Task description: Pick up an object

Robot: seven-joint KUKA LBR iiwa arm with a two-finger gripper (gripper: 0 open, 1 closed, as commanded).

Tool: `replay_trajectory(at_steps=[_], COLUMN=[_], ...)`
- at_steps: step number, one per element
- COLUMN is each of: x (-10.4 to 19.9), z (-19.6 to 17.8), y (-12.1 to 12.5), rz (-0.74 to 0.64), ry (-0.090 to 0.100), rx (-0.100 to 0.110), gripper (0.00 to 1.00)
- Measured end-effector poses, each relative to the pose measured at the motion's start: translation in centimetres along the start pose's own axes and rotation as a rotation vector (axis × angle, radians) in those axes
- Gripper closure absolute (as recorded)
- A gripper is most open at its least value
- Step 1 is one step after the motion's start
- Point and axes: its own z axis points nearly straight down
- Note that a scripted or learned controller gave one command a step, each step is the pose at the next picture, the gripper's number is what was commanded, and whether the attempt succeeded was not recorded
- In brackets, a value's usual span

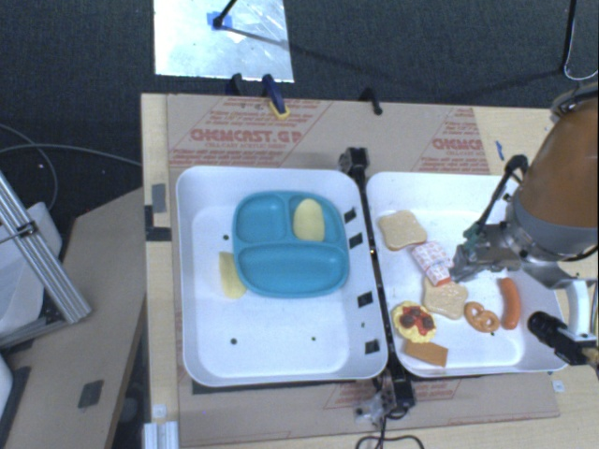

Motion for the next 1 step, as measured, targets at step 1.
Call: replay_trajectory(at_steps=[1], x=[7.95], z=[-4.61], y=[0.23], rz=[0.000], ry=[-0.001], rx=[-0.006], gripper=[1.00])
